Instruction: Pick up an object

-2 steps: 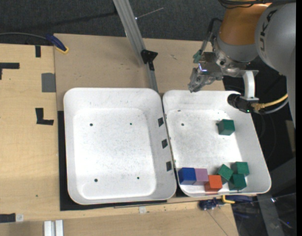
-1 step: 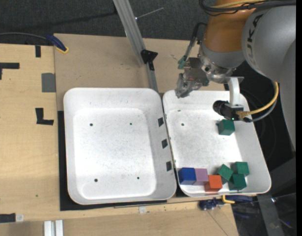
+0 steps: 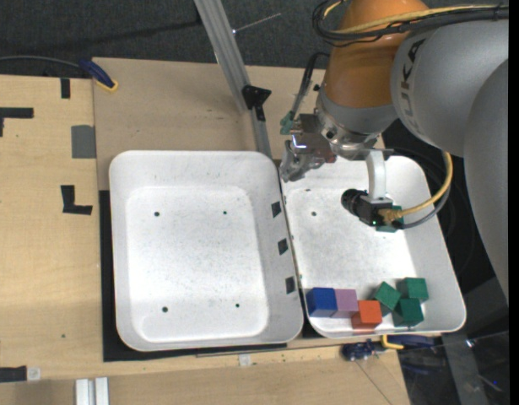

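Note:
Several small blocks lie in a cluster at the near edge of the right bin [image 3: 352,256]: a blue cube [image 3: 321,301], a pale purple cube [image 3: 347,300], an orange cube [image 3: 369,313] and three green blocks [image 3: 408,310]. My gripper [image 3: 294,165] hangs over the far left corner of the right bin, close to the rim shared with the left bin. It is well away from the blocks, and nothing shows in it.
The left bin [image 3: 191,243] lies beside the right one. A slanted metal post [image 3: 229,49] rises just behind the gripper. A black cable fitting [image 3: 366,207] hangs from the wrist over the right bin. Black tape marks dot the bench at left.

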Action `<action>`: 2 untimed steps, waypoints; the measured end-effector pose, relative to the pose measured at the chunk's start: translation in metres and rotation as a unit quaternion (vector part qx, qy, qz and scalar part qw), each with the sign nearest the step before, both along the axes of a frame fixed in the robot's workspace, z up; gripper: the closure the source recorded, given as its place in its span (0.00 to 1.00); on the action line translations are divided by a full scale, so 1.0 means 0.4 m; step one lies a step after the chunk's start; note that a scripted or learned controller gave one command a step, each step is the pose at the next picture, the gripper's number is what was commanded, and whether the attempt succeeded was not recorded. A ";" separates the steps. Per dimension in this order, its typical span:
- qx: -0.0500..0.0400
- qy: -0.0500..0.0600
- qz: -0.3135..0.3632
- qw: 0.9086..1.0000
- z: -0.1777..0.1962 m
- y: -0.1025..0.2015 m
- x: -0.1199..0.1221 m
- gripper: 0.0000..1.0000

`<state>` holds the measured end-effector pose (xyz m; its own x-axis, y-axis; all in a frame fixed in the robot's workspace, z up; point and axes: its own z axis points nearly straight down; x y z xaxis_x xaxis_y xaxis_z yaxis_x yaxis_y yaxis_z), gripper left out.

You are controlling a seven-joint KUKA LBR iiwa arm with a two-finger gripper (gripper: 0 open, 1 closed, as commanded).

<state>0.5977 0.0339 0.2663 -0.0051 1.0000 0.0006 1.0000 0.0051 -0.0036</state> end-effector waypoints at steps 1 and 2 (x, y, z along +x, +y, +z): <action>0.000 0.001 0.001 1.000 -0.048 0.139 -0.046 1.00; 0.000 -0.001 -0.002 1.000 -0.045 0.129 -0.043 0.00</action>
